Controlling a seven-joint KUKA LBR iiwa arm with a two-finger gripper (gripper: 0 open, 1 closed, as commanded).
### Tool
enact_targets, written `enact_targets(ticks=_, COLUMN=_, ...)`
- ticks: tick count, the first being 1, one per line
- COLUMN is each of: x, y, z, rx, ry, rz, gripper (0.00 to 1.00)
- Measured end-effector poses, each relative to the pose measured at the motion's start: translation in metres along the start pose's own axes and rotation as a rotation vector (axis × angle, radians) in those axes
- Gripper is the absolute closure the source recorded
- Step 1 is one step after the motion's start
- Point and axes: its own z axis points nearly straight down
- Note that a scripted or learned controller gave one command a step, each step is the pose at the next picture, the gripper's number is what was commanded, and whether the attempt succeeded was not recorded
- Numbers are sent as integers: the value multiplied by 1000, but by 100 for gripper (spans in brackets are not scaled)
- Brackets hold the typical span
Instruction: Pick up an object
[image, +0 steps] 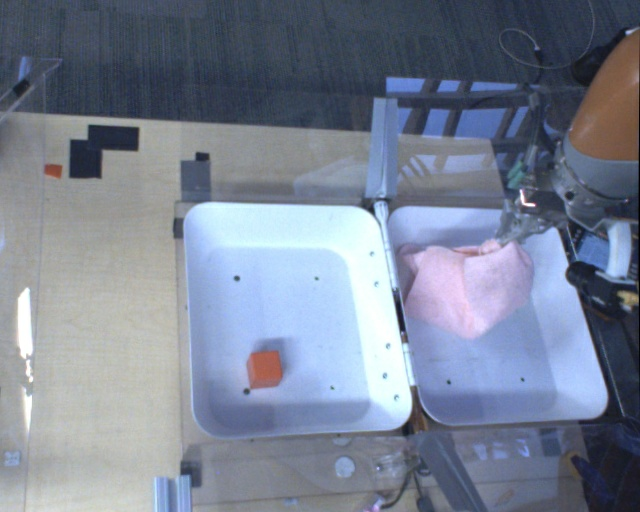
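Observation:
A pink cloth (466, 285) lies in the right bin (520, 395), bunched toward the bin's back. Its far right corner is pulled up into a peak that ends between the fingers of my gripper (512, 228). The gripper is shut on that corner at the bin's back right, and the rest of the cloth drapes down onto the bin floor. A small orange block (265, 369) sits on the floor of the left bin (290, 300), near its front left.
A metal divider (392, 300) runs between the two bins. Black markers (100, 148) and a small orange tag (52, 171) lie on the wooden bench at far left. Dark cabling and hardware (600, 280) sit by the right bin's right edge.

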Motion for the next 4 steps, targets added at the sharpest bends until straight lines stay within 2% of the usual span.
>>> enact_targets(ticks=1, x=0, y=0, z=0, rx=1, ry=0, rz=0, gripper=0)
enact_targets(ticks=2, x=-1, y=-17, z=174, rx=1, ry=2, rz=27, gripper=0)
enact_targets(ticks=3, x=9, y=38, z=182, rx=-11, ry=-1, rz=-345, gripper=0)
enact_targets(ticks=4, x=-30, y=21, z=182, rx=-12, ry=-1, rz=-334, gripper=0)
